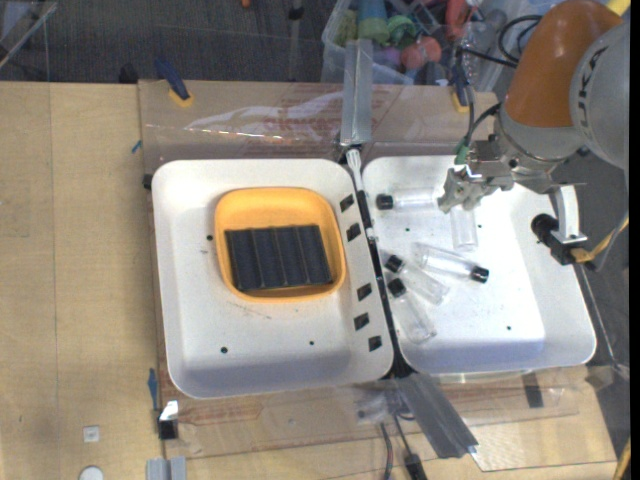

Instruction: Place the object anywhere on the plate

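An orange-yellow plate (275,201) lies in the left bin (190,298), and a black ribbed rectangular pad (278,256) rests on it. Several clear tubes with black caps lie in the right bin (520,308): one (405,200) at the back left, one (452,263) in the middle, one (418,288) nearer the divider. My gripper (458,196) hangs over the back of the right bin. Just in front of it is another clear tube (463,232); whether the gripper touches it is unclear.
A divider with black clips (362,268) separates the two bins. A clear box of coloured toys (420,18) stands behind the bench. The arm's orange band (555,63) rises at the right, above the right bin's far corner.
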`<state>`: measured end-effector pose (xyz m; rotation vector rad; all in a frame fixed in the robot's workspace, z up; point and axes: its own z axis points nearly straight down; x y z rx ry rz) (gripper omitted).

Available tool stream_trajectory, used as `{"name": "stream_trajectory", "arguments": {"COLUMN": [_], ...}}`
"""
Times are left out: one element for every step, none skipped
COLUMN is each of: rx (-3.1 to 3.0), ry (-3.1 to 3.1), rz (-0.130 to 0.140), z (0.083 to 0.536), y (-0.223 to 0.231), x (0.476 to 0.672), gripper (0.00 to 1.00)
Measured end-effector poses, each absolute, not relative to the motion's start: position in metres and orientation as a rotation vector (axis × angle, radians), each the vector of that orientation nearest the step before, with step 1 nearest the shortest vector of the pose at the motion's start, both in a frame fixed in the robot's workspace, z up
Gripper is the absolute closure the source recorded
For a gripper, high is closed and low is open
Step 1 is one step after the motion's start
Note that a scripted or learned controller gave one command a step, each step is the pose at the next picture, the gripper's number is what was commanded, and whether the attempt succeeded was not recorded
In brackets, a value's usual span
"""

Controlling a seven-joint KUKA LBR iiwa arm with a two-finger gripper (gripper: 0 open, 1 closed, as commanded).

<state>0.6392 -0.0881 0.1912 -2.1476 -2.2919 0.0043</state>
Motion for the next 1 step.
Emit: {"name": "stream_trajectory", "arguments": {"rx": [-1.846], "ry": [-2.543], "rz": [0.001], "z": [0.2102], "y": [-0.0643], "x": [0.6678], "gripper": [1.0]}}
